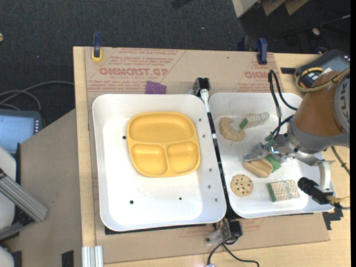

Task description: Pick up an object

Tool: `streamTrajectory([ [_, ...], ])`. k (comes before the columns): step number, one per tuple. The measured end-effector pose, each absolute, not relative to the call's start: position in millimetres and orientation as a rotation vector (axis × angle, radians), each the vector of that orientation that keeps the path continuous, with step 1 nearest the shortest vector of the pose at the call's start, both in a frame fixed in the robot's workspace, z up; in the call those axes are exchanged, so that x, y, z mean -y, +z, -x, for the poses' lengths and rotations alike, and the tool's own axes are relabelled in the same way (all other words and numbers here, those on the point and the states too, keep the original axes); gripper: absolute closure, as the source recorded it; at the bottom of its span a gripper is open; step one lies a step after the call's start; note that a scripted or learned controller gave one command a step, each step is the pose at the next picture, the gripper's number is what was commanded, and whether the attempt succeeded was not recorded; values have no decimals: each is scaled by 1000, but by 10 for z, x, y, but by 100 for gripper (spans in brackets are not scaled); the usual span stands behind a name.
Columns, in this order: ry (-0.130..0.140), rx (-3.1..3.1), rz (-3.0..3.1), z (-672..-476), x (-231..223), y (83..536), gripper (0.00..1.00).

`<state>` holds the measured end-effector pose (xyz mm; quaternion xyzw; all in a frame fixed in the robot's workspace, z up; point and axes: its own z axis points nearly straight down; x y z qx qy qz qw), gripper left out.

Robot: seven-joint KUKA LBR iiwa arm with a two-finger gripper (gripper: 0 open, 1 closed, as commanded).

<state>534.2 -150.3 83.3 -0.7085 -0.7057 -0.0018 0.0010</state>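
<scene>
The arm reaches in from the right, and my gripper (268, 152) hangs low over the middle of the right bin (251, 209). Right under and beside it lie a tan bun-shaped piece (256, 168) and a small green piece (273, 163); whether either is touched I cannot tell. A tan croissant-like piece (229, 128) and a pale ribbed piece (255, 119) lie toward the bin's back. At the front sit a round speckled cookie (241, 185) and a green-edged checkered block (282, 190).
The left bin (111, 193) holds a yellow divided plate (164, 143). A small purple scrap (155, 87) lies on the cardboard behind the bins. Blue clamps (261, 50) hold the board's back edge.
</scene>
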Motion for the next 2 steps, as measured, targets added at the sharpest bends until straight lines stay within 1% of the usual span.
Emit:
streamTrajectory([
  [1,-17,2229,2230,-5386,1503,1004,100],
  [2,-16,2240,2211,-5638,402,1903,100],
])
